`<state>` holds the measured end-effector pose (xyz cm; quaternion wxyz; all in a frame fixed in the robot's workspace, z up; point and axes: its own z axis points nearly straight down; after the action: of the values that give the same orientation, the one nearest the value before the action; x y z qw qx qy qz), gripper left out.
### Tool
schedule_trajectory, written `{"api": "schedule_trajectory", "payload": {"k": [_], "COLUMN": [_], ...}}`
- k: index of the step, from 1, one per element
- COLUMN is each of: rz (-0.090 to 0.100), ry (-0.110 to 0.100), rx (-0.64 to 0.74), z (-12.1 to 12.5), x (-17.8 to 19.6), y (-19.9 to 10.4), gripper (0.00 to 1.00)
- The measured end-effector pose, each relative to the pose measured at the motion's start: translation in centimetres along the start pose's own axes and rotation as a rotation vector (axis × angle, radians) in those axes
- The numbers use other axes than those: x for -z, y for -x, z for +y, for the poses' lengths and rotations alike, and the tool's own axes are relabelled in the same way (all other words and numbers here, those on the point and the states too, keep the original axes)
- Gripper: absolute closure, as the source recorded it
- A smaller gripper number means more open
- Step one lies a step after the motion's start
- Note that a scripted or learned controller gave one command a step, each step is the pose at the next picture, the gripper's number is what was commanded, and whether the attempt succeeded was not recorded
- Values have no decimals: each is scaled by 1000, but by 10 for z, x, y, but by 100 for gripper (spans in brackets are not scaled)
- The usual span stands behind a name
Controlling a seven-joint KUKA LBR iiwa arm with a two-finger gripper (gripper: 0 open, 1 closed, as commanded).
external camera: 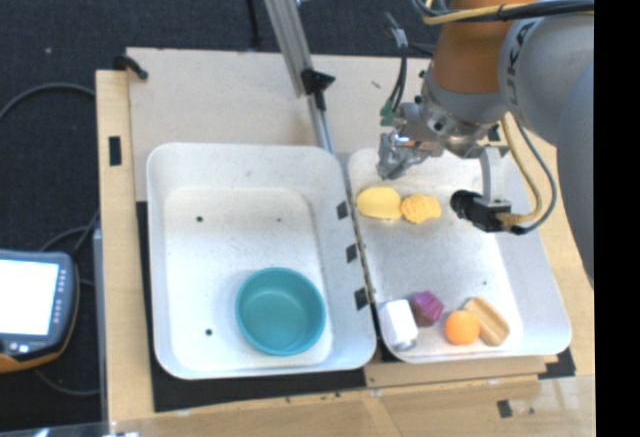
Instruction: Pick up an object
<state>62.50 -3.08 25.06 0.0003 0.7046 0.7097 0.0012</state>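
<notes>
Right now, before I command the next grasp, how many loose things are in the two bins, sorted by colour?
Yellow: 2, a pale yellow piece and a deeper yellow piece
Teal: 1, bowl
White: 1, block
Purple: 1, small piece
Orange: 1, ball
Tan: 1, bread-like piece
Total: 7

Left bin (180, 175): teal bowl (281, 311) near its front edge, right of centre. Metal pole (290, 35) slants up from the bench's back edge between the bins. Black cable (40, 105) loops on dark floor left of bench. Tablet screen (35, 310) at left edge, glowing white.
</notes>
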Motion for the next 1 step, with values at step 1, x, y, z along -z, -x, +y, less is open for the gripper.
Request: {"api": "schedule_trajectory", "payload": {"k": [1], "rz": [0], "ry": [0], "rx": [0], "z": [-3], "x": [5], "y": [-46], "gripper": [100]}}
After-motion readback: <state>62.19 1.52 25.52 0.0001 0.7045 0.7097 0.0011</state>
